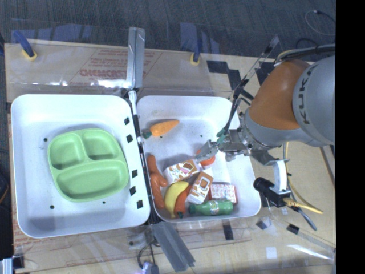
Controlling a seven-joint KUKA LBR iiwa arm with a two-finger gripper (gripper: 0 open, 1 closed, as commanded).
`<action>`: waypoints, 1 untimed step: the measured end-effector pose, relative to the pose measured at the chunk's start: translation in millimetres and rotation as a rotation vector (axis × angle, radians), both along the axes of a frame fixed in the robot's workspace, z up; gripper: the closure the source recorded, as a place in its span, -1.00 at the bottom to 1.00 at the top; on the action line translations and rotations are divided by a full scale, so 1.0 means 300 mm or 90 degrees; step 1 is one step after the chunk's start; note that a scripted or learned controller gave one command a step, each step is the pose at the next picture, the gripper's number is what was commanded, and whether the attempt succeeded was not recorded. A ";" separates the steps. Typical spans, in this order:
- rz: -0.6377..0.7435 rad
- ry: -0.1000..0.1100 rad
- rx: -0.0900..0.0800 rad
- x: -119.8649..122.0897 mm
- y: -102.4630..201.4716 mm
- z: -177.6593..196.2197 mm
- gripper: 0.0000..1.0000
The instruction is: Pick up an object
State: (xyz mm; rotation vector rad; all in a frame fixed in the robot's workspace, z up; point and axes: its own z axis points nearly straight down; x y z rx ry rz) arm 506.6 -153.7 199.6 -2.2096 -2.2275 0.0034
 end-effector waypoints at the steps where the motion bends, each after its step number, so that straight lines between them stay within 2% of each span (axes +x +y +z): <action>1: -0.005 -0.023 -0.005 0.130 0.044 -0.273 -1.00</action>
